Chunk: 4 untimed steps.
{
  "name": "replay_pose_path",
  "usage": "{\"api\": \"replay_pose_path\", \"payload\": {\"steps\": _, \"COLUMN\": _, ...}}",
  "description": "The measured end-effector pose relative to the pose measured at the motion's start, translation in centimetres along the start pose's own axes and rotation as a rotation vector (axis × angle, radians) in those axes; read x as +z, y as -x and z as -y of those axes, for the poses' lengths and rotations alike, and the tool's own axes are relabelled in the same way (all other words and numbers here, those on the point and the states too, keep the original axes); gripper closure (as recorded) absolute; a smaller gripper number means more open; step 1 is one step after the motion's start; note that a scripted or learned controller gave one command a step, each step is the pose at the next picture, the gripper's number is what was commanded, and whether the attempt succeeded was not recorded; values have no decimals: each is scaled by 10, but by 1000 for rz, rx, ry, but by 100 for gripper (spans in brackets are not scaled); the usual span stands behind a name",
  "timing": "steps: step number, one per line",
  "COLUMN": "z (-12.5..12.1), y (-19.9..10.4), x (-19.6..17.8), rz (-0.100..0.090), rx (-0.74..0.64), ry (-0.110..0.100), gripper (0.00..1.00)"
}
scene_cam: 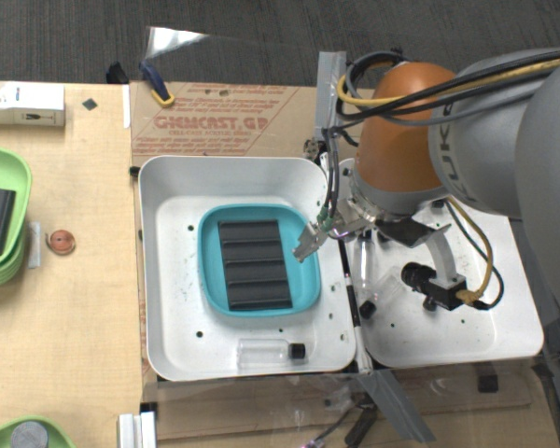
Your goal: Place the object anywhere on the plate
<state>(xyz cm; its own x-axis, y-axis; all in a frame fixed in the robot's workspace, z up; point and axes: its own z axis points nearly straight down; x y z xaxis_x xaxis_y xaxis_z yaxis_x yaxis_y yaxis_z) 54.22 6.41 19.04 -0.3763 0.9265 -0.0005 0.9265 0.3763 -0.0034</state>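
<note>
Left bin (168,334) with blue plate (213,292) bearing a black ribbed block (254,264); small clear tube with black cap (271,351) in front of plate. Gripper (310,241) over plate's right rim, opening cannot be told. Right bin (504,334) beneath arm

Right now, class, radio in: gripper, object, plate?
Gripper over plate's right rim, grip unclear. Blue plate bears dark ridged block. Clear tube lies apart, below plate.
</note>
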Motion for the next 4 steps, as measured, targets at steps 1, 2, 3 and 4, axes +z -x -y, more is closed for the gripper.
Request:
{"api": "replay_pose_path", "payload": {"steps": 1, "z": 24, "y": 48, "x": 0, "rz": 0, "rx": 20, "ry": -1, "gripper": 0}}
{"api": "replay_pose_path", "payload": {"steps": 2, "z": 24, "y": 50, "x": -8, "rz": 0, "rx": 22, "ry": -1, "gripper": 100}}
{"api": "replay_pose_path", "payload": {"steps": 3, "z": 24, "y": 50, "x": -8, "rz": 0, "rx": 22, "ry": -1, "gripper": 0}}
{"api": "replay_pose_path", "payload": {"steps": 4, "z": 21, "y": 48, "x": -40, "rz": 1, "rx": 62, "ry": 3, "gripper": 0}}
